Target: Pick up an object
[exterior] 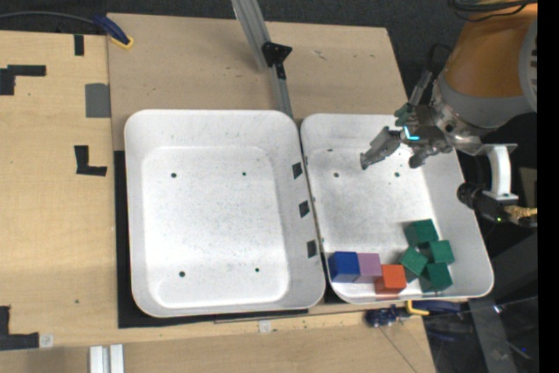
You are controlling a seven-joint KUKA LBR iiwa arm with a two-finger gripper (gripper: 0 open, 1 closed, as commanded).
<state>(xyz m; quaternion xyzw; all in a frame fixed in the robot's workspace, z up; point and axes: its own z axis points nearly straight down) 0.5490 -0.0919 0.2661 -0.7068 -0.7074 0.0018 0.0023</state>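
Tabletop (210, 57): light wood, bearing black tape marks at its 9 o'clock side and a blue-and-yellow clamp (115, 30) toward 11 o'clock.

Metal rail (249, 0): slanted down from 12 o'clock, ending at a black bracket above the seam between the bins.

Left bin (214, 210): shallow, white, speckled; four small dark dots on its floor.

Right bin (376, 196): shallow, white, touching the left bin along its side. Contents were gathered at its 5 o'clock corner.

Blue cube (345, 265): at the bin's 6 o'clock edge, touching the purple cube (369, 265) at its 3 o'clock side.

Orange cube (392, 278): just beside the purple cube, toward 4 o'clock of it.

Green blocks (428, 253): a cluster of several, at 3 o'clock of the orange cube, touching one another.

End effector (399, 148): hung over the right bin's 1 o'clock region, well apart from the blocks, fingers spread and released, nothing between them.

Arm (489, 57): grey with orange band, entered at 3 o'clock.
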